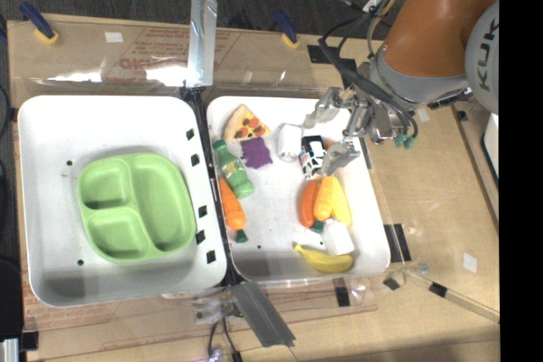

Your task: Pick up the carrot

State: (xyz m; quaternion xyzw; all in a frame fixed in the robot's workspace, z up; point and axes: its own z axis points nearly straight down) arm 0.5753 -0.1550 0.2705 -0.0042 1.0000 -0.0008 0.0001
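While hovering at right bin's (373, 208) upper-right, tool (348, 136) grips nothing; finger state unclear, can't tell. Carrot (232, 206) lies along bin's left wall w/ green bottle (233, 174), awkward for grasp.

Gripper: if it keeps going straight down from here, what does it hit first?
Likely the black-and-white toy just below the end effector, or the orange piece beside it; depth is unclear. The carrot lies well off that line.

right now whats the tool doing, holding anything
tool: over the right bin, nothing visibly held; open or shut cannot be told. carrot untouched.
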